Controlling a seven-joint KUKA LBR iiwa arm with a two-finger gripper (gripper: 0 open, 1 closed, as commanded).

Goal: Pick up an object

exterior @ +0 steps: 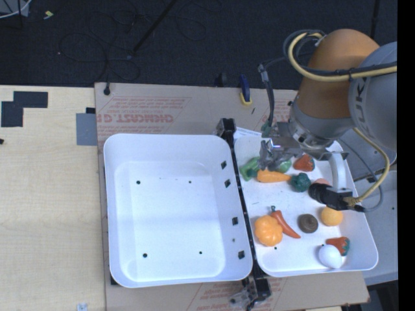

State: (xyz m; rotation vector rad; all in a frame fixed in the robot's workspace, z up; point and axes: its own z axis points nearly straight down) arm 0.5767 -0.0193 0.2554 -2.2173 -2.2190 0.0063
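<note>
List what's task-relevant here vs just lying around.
Job: gripper; right bin items: carrot, green vegetable, orange pumpkin, red chili, brown disc, white egg, dark green piece.

Lying about: left bin, cardboard sheet, floor cables.

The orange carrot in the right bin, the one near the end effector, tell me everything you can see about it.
The carrot is a small toy-like piece, smooth and glossy like plastic, bright orange, long and tapered. It lies flat on the floor of the right bin, near its upper left, running roughly left to right. A green leafy piece sits at its left end, touching or nearly so. The end effector hangs just above it; the view does not show contact. A dark green item lies close to its right end.
</note>
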